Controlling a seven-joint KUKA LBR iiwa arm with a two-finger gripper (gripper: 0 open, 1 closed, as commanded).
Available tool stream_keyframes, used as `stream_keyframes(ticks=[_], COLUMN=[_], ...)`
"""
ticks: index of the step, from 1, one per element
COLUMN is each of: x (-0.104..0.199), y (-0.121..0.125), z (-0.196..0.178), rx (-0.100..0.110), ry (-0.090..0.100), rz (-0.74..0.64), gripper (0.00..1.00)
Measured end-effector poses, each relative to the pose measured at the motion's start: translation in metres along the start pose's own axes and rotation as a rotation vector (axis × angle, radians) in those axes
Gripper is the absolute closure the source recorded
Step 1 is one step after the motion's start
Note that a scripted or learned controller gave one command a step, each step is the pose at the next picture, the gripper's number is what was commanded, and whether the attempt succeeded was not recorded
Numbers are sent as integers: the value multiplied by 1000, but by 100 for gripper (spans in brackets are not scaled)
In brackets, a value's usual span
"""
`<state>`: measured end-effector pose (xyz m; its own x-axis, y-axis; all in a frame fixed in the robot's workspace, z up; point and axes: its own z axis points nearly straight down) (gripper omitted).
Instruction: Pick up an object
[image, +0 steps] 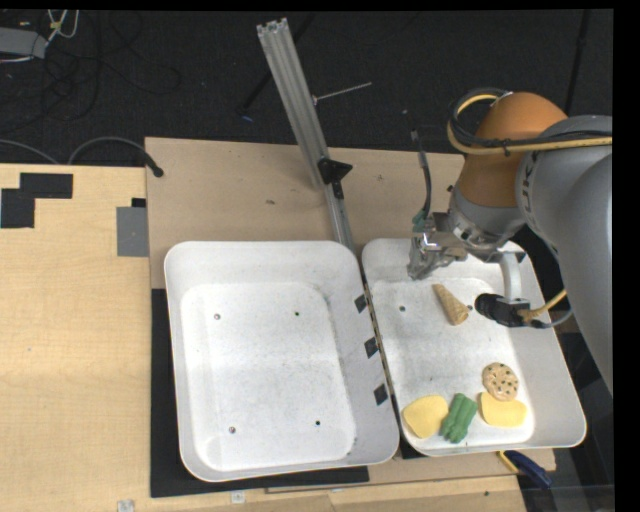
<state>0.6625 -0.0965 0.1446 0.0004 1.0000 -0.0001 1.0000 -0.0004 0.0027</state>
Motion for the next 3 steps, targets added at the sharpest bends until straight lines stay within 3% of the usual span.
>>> stream_keyframes(ticks=[2, 3], x=[-6, 41], y=[2, -11], z=[-97, -85], rx=[-2, 7], ry=[-1, 2], rz=[-2, -3], gripper=[100, 100])
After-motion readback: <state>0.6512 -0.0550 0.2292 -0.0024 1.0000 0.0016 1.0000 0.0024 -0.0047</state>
